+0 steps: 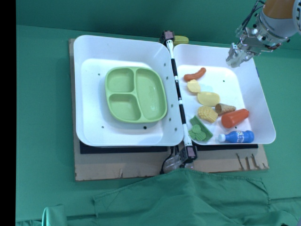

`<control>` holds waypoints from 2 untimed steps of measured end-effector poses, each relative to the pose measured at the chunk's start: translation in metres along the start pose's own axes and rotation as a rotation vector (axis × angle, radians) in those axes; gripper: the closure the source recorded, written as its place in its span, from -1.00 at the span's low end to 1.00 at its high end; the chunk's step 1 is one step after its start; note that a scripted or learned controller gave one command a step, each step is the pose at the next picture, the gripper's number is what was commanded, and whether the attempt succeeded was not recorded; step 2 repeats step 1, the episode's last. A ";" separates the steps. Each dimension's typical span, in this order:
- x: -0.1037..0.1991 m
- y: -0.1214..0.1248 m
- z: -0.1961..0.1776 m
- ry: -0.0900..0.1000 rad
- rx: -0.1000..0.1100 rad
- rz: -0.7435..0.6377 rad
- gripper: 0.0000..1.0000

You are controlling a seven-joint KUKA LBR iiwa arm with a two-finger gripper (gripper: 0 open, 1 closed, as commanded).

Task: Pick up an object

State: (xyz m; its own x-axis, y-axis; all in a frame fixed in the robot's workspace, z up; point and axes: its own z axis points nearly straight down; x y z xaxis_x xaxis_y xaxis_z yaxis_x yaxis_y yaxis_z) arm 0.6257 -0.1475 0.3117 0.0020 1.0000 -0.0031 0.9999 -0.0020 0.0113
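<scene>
So the end effector [236,56] was hanging over the far right corner of the right bin [261,108], tips pointing down, nothing between them. Couldn't tell from that slanted view whether it was spread wide or pinched narrow, too small and blurry. All the candidates sat in that right bin: a little sausage [194,74] toward the far edge, a pale potato-looking piece [193,86] and a bigger yellowish one [208,98] below it, a corn cob [207,113], a brown cone [225,108] touching a big orange carrot [234,118], a green leafy bit [199,132] in the near left corner, and a blue bottle [236,136] lying along the near edge. The left bin [89,55] just had a green divided plate [136,94] in it. If I were picking, I'd say the sausage was the sensible target: closest to the arm and with bare bin floor around it, so the tips could drop on either side of its narrow width without bumping a neighbour. Cross the long axis, come straight down, close at mid-length. The carrot-cone-corn clump looked riskier to me, since stuff was touching and could get shoved around, and the bottle would probably roll against the wall.
</scene>
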 end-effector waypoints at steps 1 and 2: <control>-0.010 -0.002 -0.061 -0.001 -0.001 0.000 1.00; -0.010 -0.002 -0.061 -0.001 -0.001 0.000 1.00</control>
